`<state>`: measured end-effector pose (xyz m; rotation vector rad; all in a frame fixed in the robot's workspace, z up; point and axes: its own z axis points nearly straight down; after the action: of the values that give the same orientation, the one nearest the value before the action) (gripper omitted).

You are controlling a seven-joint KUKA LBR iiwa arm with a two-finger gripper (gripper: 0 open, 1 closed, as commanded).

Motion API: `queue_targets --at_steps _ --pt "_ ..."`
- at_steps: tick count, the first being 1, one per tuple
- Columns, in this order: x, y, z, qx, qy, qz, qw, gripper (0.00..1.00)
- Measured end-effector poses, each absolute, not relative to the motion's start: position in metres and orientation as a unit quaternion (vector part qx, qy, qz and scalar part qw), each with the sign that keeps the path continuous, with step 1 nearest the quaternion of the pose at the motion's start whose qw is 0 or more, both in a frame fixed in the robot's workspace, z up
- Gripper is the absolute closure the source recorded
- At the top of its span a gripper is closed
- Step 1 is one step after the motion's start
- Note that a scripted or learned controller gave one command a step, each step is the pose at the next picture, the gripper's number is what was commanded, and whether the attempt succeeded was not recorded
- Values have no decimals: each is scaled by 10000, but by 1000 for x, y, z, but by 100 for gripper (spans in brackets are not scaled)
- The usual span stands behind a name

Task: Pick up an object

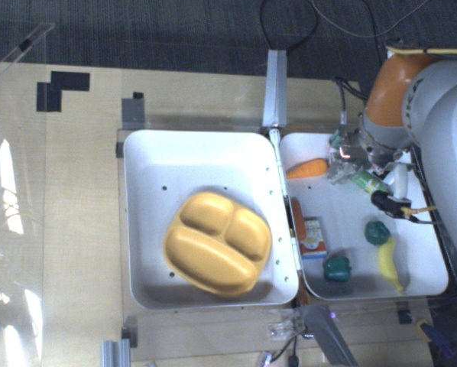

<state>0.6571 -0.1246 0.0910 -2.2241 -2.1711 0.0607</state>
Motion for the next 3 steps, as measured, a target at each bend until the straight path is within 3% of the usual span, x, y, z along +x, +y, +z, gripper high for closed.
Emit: queue_targets --at_steps 1,2,3 --pt "652 -80 146 -8223 -5691 -20 -15 100" --pt "652 -80 146 -8221 -5693 -19 -17 0" --pt "662 -114 113 -8202 -5718 -118 -95 0"
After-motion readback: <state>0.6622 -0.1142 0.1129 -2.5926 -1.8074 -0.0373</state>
